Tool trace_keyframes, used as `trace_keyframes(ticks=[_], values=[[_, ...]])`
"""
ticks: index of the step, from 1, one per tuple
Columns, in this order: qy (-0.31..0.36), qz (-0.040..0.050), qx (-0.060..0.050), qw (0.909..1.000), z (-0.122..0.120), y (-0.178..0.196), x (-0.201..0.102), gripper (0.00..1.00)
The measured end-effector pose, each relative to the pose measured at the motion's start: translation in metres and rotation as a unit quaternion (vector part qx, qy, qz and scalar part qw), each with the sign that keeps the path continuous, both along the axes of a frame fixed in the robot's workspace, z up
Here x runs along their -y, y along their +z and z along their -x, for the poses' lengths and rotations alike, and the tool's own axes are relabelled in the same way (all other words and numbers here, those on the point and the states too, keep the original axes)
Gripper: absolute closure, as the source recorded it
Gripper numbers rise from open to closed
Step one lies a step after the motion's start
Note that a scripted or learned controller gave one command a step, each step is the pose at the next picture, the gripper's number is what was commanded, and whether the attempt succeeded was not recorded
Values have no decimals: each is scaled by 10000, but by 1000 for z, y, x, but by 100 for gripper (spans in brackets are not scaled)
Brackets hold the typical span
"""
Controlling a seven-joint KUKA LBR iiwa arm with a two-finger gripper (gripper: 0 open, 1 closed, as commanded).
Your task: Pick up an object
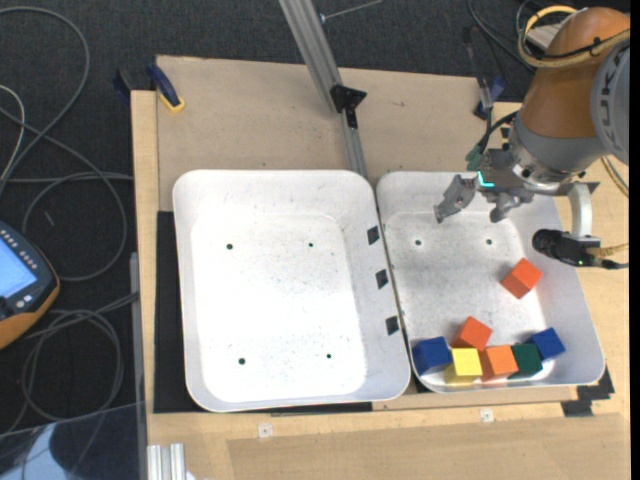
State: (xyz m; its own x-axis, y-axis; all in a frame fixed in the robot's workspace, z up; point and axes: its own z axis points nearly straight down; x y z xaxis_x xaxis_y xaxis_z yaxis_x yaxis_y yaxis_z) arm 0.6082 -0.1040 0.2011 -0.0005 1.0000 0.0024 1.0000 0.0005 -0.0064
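Note:
My gripper [478, 205] hangs over the far end of the right bin [440, 268], its two fingers spread open with nothing between them. An orange block [520, 278] lies alone in the right bin, below and to the right of the gripper. Along the near wall sits a cluster: a blue block [431, 353], a yellow block [466, 362], an orange block [475, 332], another orange block [497, 362], a green block [526, 359] and a second blue block [547, 344].
The left bin [275, 288] lies beside the right one, with black clips on the shared wall. A metal pole [320, 58] slants up from between the bins' far ends. Cables and a handheld pendant [20, 283] lie on the floor at left.

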Motion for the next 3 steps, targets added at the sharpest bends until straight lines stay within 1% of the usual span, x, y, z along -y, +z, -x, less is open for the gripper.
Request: trace_keyframes(ticks=[1, 2, 3], values=[[-1, 4, 19, 10000, -1, 2, 0, 0], [-1, 2, -2, 10000, 2, -41, -5, 0], [-5, 2, -11, 10000, 13, -97, -4, 0]])
